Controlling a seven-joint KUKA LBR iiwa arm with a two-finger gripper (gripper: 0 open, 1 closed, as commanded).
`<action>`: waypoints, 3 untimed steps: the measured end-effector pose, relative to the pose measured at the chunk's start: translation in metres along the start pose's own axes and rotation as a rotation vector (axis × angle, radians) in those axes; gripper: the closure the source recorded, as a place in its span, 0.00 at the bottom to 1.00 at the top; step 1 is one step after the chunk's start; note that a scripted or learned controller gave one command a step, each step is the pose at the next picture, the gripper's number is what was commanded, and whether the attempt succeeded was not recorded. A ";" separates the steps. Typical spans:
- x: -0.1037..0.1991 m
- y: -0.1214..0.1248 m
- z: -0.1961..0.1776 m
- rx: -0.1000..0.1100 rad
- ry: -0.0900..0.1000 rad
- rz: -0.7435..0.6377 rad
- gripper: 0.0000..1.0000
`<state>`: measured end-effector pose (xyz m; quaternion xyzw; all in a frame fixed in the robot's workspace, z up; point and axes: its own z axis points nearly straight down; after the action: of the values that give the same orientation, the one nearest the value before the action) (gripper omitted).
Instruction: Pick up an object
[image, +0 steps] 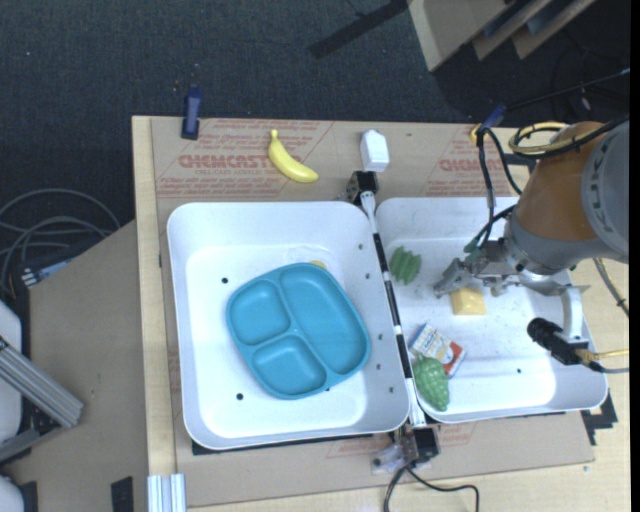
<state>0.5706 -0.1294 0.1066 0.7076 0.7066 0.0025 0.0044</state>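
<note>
Gripper (462, 281) hovers over yellow block (468, 300) in right bin (520, 390).

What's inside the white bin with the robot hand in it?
The right bin holds a yellow block just under the gripper, a green toy, a small packet and a green bumpy thing. The arm covers part of the bin's floor.

The grey arm with its orange band (560, 195) reaches in from the right. Its metal two-finger claw (462, 282) points left and hangs low.
</note>
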 end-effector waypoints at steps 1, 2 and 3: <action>0.011 -0.013 0.021 0.007 0.001 -0.001 0.00; 0.010 -0.009 0.007 -0.003 -0.001 0.000 1.00; 0.010 -0.012 0.010 0.004 0.000 0.000 0.00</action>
<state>0.5591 -0.1193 0.0969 0.7077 0.7065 0.0011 0.0032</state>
